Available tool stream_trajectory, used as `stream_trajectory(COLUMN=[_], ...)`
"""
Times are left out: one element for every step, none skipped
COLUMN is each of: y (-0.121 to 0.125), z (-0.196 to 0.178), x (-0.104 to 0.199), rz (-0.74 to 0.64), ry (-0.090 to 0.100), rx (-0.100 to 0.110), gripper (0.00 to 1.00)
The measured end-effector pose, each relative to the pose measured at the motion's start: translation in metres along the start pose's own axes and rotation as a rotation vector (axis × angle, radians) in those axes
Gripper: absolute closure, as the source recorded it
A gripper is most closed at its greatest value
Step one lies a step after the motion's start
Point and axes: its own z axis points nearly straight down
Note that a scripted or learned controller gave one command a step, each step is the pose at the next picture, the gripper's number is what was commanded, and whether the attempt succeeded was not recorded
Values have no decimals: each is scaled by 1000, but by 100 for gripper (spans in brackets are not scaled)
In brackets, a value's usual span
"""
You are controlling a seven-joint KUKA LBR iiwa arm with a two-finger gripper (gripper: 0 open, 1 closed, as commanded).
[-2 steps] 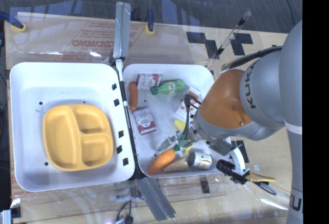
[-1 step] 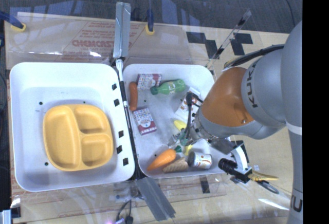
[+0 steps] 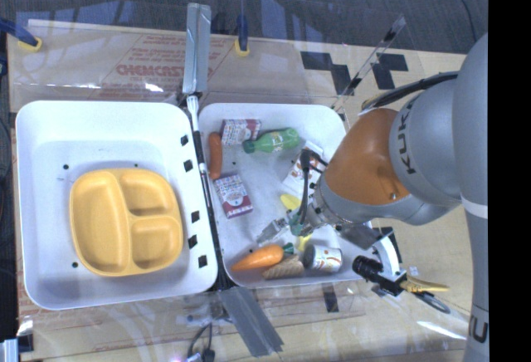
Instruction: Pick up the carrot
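While the arm [image 3: 390, 165] leans in from the right of the frame, the carrot [image 3: 259, 258] just sits near the bottom edge of the right bin [image 3: 336, 121], lower middle of the picture. Its long axis runs mostly left to right with a slight tilt: the thin orange tip points to the lower left, and the fat end with the green stub points to the right and a touch up. Right beside that fat end there's a brown cone-looking thing [image 3: 284, 270] and a small can [image 3: 325, 258]. The gripper [image 3: 301, 221] hangs a little above and to the right of the carrot, over some clutter in the middle of the bin, not touching the carrot; honestly can't tell how it's set from this angle. Further up in the same bin are a green bottle [image 3: 272, 140], a red packet [image 3: 234, 195] and a small sausage-like thing [image 3: 216, 154]. The left bin [image 3: 33, 211] has a yellow divided tray [image 3: 124, 221] in it.
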Motion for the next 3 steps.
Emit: stream_trajectory(y=[19, 13, -6], z=[-117, 11, -112], x=[46, 34, -39], rz=[-87, -167, -22], ry=[1, 4, 0], rx=[-1, 2, 0], gripper=[0, 0, 0])
